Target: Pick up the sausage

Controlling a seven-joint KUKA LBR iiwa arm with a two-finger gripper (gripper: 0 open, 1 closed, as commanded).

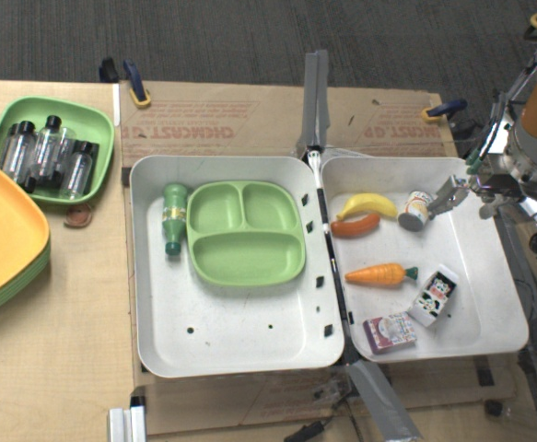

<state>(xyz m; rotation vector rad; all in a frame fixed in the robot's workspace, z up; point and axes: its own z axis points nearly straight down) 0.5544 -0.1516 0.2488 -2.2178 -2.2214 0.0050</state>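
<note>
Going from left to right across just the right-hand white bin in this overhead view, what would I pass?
Reddish-orange sausage → orange toy carrot with green top → small white can → black-and-white milk carton → grey two-finger gripper. The yellow banana and the purple packet overlap others in the order, so they are left out.

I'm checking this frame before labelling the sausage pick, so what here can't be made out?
- Gripper: in the camera view, too small and blurred to tell how its fingers stand.
- Arm: cut off by the right edge.
- Sausage: its upper edge is hidden by the banana.
- Can: label too small to read.
- Purple carton and cow-print carton: print too small to read.
- Orange plates: cut off by the left edge.
</note>
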